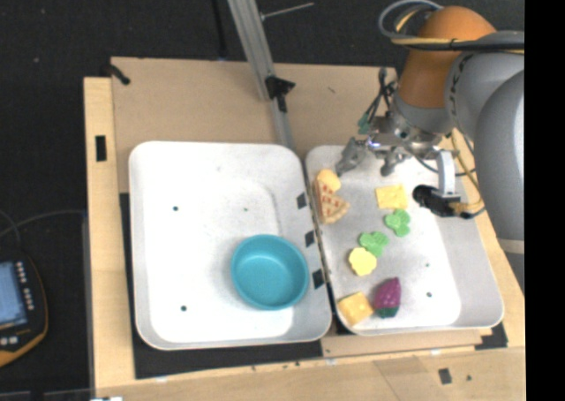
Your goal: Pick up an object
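Observation:
My gripper hangs over the far end of the right bin, fingers spread open and nothing between them. Just below and left of it lies an orange-and-yellow waffle-like piece against the bin's left wall. A yellow square lies just below the gripper on the right. Further toward the front are two green pieces, a yellow flower shape, a purple grape bunch and a yellow block.
The left bin holds a blue bowl near its front right corner. A grey metal pole slants up from between the bins at the back. The arm's orange band and grey body crowd the right side.

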Controlling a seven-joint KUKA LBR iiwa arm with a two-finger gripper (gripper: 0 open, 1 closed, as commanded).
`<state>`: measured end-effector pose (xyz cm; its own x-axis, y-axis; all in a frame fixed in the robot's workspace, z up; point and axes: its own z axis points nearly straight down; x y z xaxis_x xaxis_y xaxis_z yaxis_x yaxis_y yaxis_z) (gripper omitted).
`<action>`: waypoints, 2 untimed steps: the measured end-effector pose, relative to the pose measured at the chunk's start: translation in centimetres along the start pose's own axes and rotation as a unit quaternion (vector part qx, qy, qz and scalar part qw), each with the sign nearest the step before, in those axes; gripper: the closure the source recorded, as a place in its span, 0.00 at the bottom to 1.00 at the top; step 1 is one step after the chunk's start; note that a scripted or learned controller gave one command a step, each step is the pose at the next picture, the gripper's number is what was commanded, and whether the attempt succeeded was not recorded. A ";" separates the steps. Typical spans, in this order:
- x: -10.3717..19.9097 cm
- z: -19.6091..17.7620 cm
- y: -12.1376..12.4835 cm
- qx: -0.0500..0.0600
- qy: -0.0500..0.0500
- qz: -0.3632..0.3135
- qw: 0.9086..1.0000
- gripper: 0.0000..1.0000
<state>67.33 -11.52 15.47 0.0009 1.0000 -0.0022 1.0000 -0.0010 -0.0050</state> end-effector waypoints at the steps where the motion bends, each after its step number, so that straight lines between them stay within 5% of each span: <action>1: -0.2 5.0 0.1 -0.003 0.000 0.001 1.000 0.00; 2: -0.3 3.5 0.3 -0.007 -0.001 0.002 1.000 1.00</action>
<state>67.59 -11.78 11.96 0.0042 1.0000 -0.0037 0.9999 -0.0042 0.0098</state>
